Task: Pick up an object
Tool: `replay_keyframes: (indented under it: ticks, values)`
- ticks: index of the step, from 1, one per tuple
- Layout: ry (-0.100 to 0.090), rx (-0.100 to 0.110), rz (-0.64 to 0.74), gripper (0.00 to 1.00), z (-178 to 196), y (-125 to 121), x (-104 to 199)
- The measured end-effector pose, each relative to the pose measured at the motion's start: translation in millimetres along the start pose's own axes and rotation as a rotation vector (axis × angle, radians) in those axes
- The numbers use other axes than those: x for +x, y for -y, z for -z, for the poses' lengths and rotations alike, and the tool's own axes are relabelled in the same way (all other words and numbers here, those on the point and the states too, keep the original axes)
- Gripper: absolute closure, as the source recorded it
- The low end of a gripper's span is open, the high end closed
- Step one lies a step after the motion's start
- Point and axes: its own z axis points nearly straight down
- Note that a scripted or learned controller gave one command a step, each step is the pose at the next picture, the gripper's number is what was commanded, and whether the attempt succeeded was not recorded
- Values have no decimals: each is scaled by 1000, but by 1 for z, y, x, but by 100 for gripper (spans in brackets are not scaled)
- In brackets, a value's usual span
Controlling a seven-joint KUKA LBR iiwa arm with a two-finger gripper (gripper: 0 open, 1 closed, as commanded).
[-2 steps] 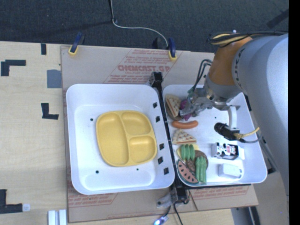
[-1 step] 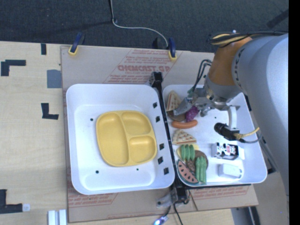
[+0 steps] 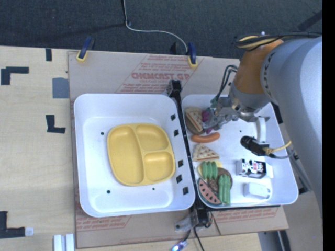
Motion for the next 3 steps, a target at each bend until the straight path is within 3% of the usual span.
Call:
replay_keyframes:
  ticks: [1, 2, 3]
  values:
    - [1, 0, 0, 0, 0, 0, 0]
    - [0, 3, 1, 100, 8, 1, 0]
    - [0, 3, 1, 0, 8, 1, 0]
